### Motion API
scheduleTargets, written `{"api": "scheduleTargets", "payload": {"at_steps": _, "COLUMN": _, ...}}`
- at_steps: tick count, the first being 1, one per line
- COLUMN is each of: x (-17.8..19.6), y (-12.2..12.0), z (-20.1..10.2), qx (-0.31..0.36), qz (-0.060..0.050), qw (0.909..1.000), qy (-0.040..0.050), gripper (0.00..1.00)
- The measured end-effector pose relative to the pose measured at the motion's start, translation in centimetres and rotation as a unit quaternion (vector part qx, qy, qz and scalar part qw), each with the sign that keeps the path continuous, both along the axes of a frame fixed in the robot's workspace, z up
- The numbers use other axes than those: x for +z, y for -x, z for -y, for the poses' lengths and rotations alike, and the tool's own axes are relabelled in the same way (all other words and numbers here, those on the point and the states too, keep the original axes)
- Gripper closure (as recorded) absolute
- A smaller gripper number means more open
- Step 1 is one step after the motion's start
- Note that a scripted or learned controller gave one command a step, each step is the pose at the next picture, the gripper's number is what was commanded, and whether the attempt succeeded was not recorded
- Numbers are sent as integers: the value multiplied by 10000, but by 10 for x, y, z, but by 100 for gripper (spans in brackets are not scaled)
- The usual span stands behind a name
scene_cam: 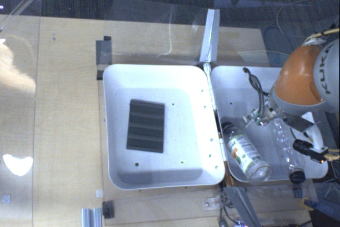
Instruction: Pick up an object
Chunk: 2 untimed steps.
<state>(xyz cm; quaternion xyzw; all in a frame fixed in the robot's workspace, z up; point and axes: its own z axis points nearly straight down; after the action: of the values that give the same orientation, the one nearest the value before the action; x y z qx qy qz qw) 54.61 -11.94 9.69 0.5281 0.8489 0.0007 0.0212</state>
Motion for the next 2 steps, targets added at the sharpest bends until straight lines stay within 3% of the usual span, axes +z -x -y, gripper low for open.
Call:
{"api": "scheduleTargets", "payload": {"at_steps": 1, "x": -9, "y": -89, "z": 51, "qx": -1014, "qz": -112, "qw": 9947, "qy": -114, "gripper": 0}}
{"api": "scheduleTargets", "payload": {"at_steps": 2, "x": -7, "y": -53, "z": 13, "qx": -680, "qz": -117, "qw": 9975, "qy": -123, "gripper": 0}}
